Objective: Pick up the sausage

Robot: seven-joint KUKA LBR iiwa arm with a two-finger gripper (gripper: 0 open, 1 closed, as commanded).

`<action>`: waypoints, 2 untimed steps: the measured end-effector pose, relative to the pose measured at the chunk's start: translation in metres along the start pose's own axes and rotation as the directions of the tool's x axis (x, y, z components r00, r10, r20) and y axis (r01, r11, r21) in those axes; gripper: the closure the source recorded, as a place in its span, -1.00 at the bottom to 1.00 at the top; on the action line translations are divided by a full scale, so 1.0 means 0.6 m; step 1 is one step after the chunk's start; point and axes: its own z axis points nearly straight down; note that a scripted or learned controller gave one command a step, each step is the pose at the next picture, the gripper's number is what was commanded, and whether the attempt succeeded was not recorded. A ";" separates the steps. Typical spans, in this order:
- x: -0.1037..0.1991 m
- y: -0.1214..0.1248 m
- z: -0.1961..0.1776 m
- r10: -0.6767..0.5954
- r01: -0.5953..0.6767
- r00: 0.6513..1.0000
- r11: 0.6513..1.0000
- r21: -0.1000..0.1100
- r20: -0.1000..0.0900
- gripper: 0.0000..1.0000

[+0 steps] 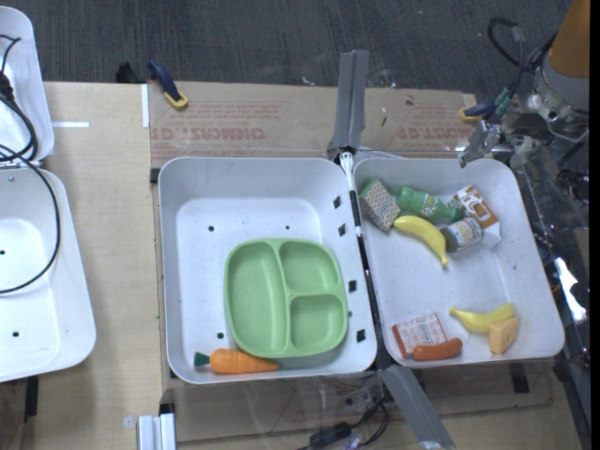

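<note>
One camera sits fixed above the bench, looking down at a slant, so the far dark floor shows at 12 o'clock and the near bench edge lies at 6. It stands far enough back to take in both bins whole: the left bin just left of centre, the right bin toward 3 o'clock, the two touching along a seam near the middle. The arm comes in at about 2 o'clock, cut off by the top right corner. At 9 o'clock a further white tray is cut by the left edge.
</note>
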 end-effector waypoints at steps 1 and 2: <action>0.036 -0.154 0.268 -0.182 0.182 0.983 0.983 0.000 0.000 -1.00; 0.098 -0.288 0.267 -0.500 0.500 0.866 0.866 0.000 -0.001 -1.00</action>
